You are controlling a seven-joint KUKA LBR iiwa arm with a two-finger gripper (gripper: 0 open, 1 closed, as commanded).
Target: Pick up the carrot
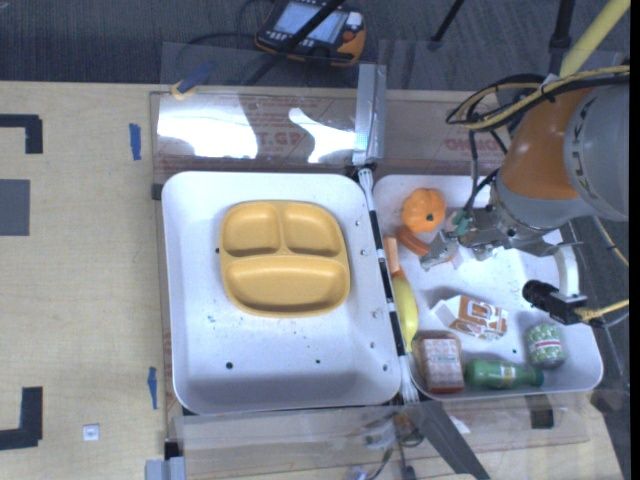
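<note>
Two shallow white plastic bins are set side by side on the bench. The left bin (200, 298) is occupied by a yellow three-compartment plastic plate (285, 256). The right bin (585, 353) is reached into by the grey arm with the orange band (545, 153), which enters from the right edge of the camera view.

At the arm's end, the metal two-finger gripper (440, 251) is seen low in the upper-left part of the right bin. Nothing can be made out between its tips, and whether they are parted or closed cannot be told.

The slim orange carrot (392, 254) is found against the left wall of the right bin, its long axis running roughly along that wall, away from the camera. It lies just to the left of the gripper, close beside it. A short sideways shift toward the wall is judged to be what the grasp requires, with the closing direction set across the carrot's length.

Close neighbours are noted: a yellow banana (405, 308) directly below the carrot along the same wall, and a small orange pumpkin-shaped toy (423, 209) just above and to the right.
</note>
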